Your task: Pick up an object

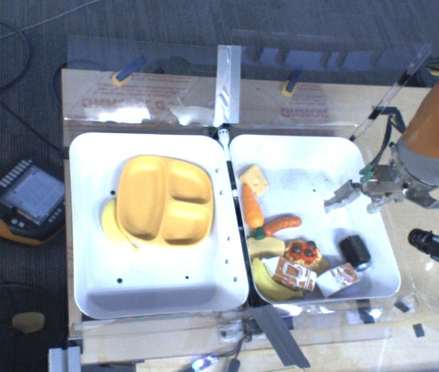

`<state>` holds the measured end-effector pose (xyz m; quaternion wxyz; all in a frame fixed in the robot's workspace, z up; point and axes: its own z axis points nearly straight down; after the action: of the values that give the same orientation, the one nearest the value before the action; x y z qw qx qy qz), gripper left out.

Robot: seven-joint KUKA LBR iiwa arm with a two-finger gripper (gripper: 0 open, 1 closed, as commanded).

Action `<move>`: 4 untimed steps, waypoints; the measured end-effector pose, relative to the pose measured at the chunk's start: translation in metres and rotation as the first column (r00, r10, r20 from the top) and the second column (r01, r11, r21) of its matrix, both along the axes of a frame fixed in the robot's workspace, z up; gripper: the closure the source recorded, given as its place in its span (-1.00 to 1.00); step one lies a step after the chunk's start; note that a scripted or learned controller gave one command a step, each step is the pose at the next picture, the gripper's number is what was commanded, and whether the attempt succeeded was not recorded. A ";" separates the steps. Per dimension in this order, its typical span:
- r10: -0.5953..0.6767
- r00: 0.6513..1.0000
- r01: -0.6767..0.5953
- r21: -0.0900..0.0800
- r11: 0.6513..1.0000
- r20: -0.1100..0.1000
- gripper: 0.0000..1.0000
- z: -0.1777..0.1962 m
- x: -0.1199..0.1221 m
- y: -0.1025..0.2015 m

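Jaws unreadable on the gripper (pixel 359 188) above the right bin's (pixel 312 149) right edge; descending there risks striking the rim, missing the sausage (pixel 283 224).

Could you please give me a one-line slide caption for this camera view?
The gripper hangs over the right bin of toy food, beside the left bin holding a yellow tray.

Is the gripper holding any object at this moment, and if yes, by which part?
Nothing is held. The gripper is above the right bin, with no object between its fingers.
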<state>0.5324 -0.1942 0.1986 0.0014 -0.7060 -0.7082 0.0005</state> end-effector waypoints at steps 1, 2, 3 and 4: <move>0.047 0.999 -0.047 -0.001 0.999 0.002 -1.00 -0.105 0.005 0.024; -0.029 1.000 0.029 -0.005 1.000 0.013 -1.00 -0.110 0.111 0.079; -0.009 1.000 0.009 -0.007 1.000 0.012 -1.00 -0.109 0.081 0.098; -0.008 1.000 0.009 -0.007 1.000 0.015 1.00 -0.099 0.082 0.098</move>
<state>0.6145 -0.0964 0.0997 -0.0063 -0.7090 -0.7052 -0.0021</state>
